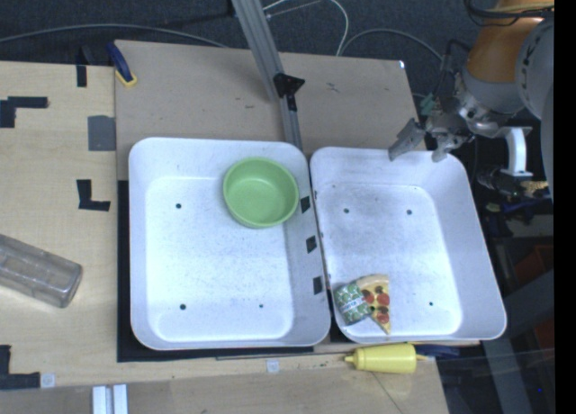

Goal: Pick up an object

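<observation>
A green bowl (261,192) sits at the back of the left bin (162,250), near its right wall. A small pizza-slice toy (364,301) with green and red toppings lies at the front left corner of the right bin (450,232). My gripper (420,145) hangs over the back right rim of the right bin, far from both objects. Its two dark fingers (402,144) are spread apart with nothing between them.
A yellow mustard bottle (385,359) lies on the bench just in front of the right bin. A clear plastic container (36,270) lies at the far left. A grey metal pole (261,39) slants down to the gap between the bins. Cables run behind.
</observation>
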`<state>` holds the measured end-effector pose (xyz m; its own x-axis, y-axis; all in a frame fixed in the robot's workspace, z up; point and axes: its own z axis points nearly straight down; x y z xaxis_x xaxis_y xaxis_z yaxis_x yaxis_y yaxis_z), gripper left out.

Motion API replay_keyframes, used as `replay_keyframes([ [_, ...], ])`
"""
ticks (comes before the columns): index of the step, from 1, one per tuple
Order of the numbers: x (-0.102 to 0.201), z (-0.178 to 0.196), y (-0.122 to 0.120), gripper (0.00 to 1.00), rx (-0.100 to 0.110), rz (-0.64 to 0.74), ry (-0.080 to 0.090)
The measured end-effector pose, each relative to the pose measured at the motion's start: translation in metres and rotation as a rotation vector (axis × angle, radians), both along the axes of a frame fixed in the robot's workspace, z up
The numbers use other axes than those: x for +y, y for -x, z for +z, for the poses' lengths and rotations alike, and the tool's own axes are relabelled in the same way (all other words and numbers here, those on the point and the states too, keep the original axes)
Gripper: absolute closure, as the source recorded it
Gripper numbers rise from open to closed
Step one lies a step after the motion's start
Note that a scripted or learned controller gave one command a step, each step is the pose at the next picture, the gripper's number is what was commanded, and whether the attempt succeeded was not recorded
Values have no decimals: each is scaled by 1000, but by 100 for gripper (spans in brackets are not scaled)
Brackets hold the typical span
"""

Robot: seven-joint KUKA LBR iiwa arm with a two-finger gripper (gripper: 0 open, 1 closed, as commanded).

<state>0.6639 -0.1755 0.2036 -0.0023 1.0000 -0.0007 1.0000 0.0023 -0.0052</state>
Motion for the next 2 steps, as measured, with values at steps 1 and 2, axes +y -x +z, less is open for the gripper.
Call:
replay_keyframes([
  [1, 3, -52, -9, 0, 1, 1, 0],
  [2, 9, -115, -4, 0, 2, 1, 0],
])
